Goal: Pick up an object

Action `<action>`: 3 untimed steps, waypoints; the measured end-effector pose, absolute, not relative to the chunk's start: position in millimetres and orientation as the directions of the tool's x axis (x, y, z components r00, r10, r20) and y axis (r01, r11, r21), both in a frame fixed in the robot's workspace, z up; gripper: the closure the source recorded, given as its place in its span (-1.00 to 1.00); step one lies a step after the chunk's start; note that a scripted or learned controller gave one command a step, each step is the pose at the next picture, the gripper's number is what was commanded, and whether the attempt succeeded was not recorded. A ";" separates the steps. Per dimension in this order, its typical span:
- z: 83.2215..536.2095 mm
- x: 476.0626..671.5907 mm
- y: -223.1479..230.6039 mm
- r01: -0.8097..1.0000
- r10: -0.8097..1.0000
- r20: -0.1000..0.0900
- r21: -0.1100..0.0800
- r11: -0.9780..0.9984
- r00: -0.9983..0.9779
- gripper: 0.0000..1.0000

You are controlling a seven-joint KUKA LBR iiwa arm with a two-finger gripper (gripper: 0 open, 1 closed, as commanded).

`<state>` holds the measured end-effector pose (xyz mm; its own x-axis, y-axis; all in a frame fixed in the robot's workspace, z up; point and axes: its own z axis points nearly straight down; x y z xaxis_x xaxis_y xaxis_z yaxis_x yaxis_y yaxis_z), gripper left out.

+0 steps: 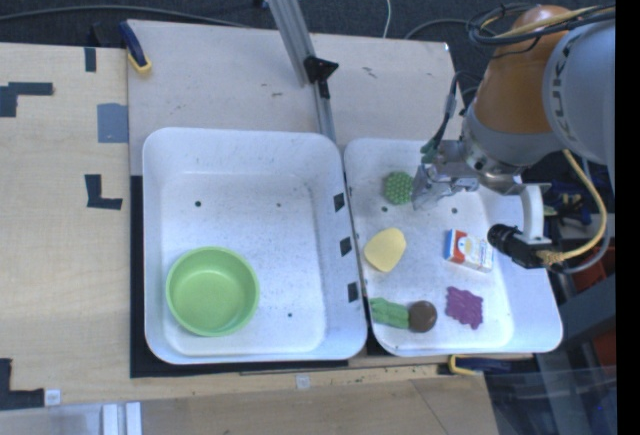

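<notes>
My gripper (428, 191) hangs over the back part of the right bin (530, 323), just right of a green bumpy ball (398, 187). Nothing shows between its fingers. Further forward in the same bin lie a pale yellow lump (385, 249), a small white, red and blue box (467, 249), a purple flat piece (464, 306), a green cylinder (389, 312) and a brown ball (422, 316). A green bowl (212, 290) sits in the front left corner of the left bin (250, 173).
A slanted metal pole (290, 13) rises from the bench behind the bins. Black cables and a black fitting (520, 245) hang off the arm over the right bin's right side. The arm's grey and orange body (530, 93) covers the back right.
</notes>
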<state>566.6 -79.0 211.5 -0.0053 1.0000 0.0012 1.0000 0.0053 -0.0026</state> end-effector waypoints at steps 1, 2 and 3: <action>224.3 556.7 -22.3 1.000 1.000 0.002 -0.002 0.007 -0.007 1.00; 235.0 547.9 30.1 1.000 1.000 0.002 -0.002 0.008 -0.008 1.00; 241.3 543.7 84.9 1.000 1.000 0.002 -0.002 0.008 -0.008 1.00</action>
